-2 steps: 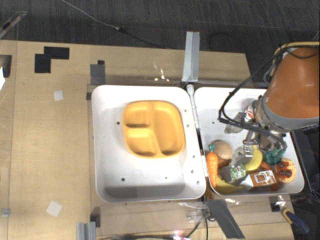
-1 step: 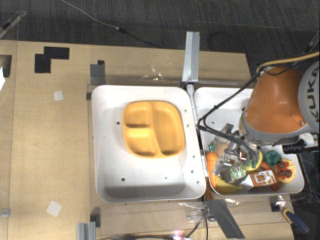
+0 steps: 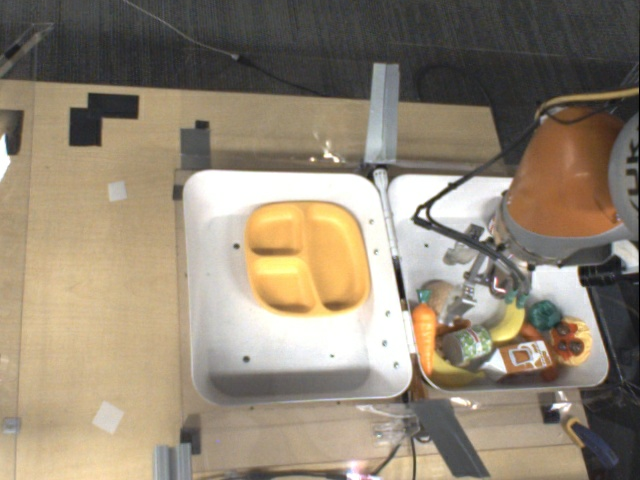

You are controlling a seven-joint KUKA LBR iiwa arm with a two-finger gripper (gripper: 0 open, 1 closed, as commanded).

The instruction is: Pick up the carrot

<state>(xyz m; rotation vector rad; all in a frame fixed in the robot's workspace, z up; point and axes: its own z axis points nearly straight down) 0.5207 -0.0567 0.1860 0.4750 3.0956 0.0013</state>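
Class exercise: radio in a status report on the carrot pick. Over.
Gripper low in right bin, right of carrot. Carrot by bin's left wall, not held. Banana and can crowd it.

A pale wooden bench (image 3: 90, 298) stands on dark grey carpet (image 3: 300, 18), crossed by a thin cable (image 3: 235, 56).

The arm (image 3: 570, 183) is cut off by the right edge at 3 o'clock, and it hides the far right part of the right bin (image 3: 430, 203). The gripper (image 3: 468, 303) is too small and cluttered to read. The carrot's (image 3: 425, 336) lower tip merges with the bin rim.
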